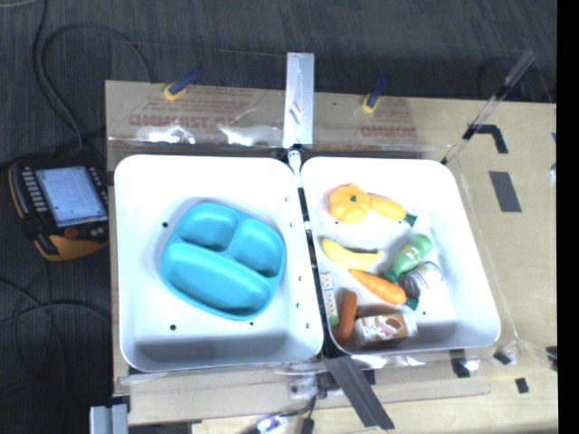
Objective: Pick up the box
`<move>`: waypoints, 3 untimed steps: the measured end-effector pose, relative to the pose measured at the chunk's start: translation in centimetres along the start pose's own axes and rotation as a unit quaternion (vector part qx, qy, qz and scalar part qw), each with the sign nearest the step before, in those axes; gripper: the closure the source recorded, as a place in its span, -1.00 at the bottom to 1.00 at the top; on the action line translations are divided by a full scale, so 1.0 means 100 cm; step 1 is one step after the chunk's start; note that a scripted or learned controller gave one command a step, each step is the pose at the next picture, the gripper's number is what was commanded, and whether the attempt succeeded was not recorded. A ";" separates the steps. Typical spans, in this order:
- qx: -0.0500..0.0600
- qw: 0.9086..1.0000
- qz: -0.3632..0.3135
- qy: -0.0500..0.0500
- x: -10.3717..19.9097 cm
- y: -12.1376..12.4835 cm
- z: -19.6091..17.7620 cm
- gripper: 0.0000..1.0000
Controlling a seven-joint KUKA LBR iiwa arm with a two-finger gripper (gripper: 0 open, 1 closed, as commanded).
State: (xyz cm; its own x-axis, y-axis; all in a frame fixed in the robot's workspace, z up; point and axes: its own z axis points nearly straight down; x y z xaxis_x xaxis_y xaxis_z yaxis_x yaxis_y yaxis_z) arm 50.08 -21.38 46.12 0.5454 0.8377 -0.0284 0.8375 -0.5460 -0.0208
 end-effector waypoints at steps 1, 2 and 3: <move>0.002 1.000 0.000 -0.003 0.000 0.001 -0.007 1.00; 0.005 1.000 -0.001 -0.006 0.001 0.003 -0.014 1.00; 0.007 1.000 -0.001 -0.009 0.001 0.004 -0.021 1.00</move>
